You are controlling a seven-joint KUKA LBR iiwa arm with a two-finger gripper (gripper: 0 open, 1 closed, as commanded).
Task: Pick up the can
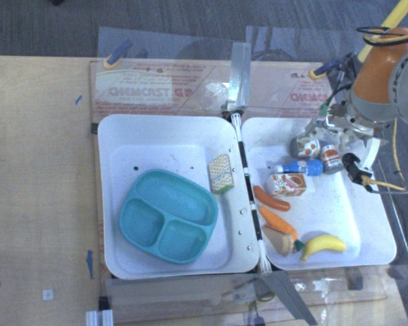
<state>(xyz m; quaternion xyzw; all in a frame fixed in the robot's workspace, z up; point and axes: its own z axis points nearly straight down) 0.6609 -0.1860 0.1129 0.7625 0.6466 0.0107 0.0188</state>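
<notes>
Can (331,158) lies on its side at upper right of the right bin (377,246), directly under my jaws (336,141), whose opening I cannot tell; likely light, stiff, slippery metal, best gripped across its round body.

The left bin (115,182) holds a teal divided plate (167,215) toward its 6 o'clock side, with a small yellow checkered sponge (221,174) at the plate's 2 o'clock, near the bin's right wall. In the right bin (377,240), a blue-capped bottle (302,168) lies on its side near the middle, and a small juice carton (289,183) sits just at its 7 o'clock. A sausage (271,199) lies at the carton's 7 o'clock, with a carrot (277,221) just below it. A tan bread piece (281,240) sits at the bin's 6 o'clock edge, a banana (323,245) beside it at 3 o'clock. The tan surface (37,182) spreads at 9 o'clock.
</notes>
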